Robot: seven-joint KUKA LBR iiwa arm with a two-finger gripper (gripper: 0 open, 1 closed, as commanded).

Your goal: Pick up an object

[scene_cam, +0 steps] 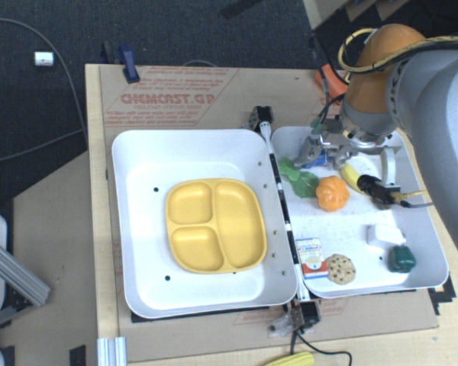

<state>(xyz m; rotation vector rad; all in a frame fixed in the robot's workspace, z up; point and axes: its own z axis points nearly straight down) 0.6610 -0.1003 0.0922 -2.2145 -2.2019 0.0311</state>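
My gripper (327, 151) hangs low over the far left part of the right bin (424, 239). A small blue thing (313, 159) shows right at its tip, and I cannot tell whether it is held. Just in front of the gripper lie a green leafy piece (300, 177) and an orange fruit (332, 192). Nearer the front of this bin are a white block (385, 234), a dark green object (401, 259), a cookie (340, 268) and a small printed carton (309, 252).
The left bin (137, 204) holds a yellow divided plate (214, 225). Both bins sit on a cardboard sheet (168, 94). A black clip (261, 116) sits at the far end of the rim between the bins.
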